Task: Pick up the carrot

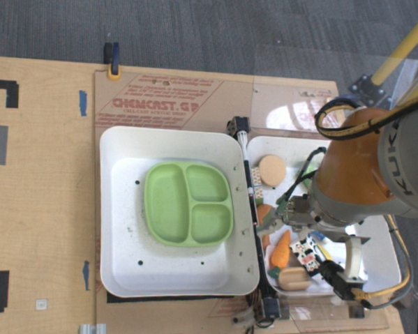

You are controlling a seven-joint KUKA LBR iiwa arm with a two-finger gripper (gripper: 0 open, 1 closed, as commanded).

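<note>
The arm's orange band and grey wrist hung low over the right bin [392,267], and the gripper [288,214] sat beneath them; I could not tell its state. The carrot [281,249] lay just on the near side of it, pointing toward the near edge, not visibly held. A tan, bun-shaped piece [294,278] rested near the carrot's tip, a round beige item [272,170] sat farther back, and the left bin [117,193] held a green divided plate [189,204].

Green divided plate [189,204] in L bin [118,165]; round bun [272,169] in R bin [392,267].
</note>
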